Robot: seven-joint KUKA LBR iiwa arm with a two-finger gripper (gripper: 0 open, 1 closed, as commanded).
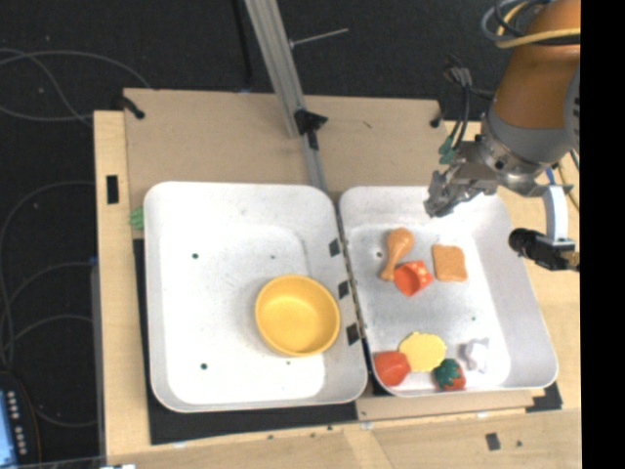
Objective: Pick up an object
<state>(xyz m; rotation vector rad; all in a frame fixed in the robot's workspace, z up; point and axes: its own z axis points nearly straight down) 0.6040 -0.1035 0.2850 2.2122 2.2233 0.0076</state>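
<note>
The right bin (508,301) holds several toy foods: an orange drumstick (395,250), a red pepper piece (412,278), a tan bread slice (449,263), a yellow piece (422,351), a red tomato (392,367), a small green and red item (449,375) and a small white piece (476,354). My gripper (441,203) hangs over the far edge of the right bin, up and to the right of the drumstick, apart from every object. Nothing shows between its fingers.
A yellow bowl (297,315) sits in the left bin (195,262) near the divider. A slanted metal pole (283,71) rises behind the bins. A black fixture (539,246) juts in at the right bin's right edge.
</note>
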